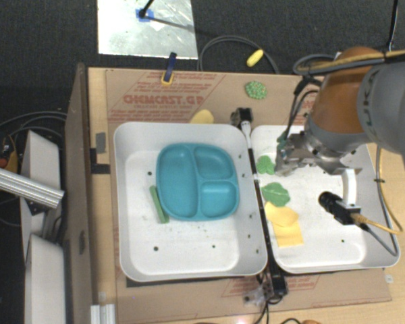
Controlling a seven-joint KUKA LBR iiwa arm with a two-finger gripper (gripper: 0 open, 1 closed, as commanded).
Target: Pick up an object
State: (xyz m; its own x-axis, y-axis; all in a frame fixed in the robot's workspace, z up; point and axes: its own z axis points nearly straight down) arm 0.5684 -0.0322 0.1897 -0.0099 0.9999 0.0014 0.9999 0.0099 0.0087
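Gripper (288, 155) hangs over the right bin (364, 252) near its left wall; whether it is wide or narrow cannot be told. Nearest thing is a green leaf-shaped piece (265, 164) just beside it, toward that wall.

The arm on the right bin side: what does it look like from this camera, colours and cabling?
The arm is bulky, rounded and grey, with an orange band above the wrist. Below that sits a grey metallic wrist block leading to the gripper. Thin dark cables loop along the band's left side.
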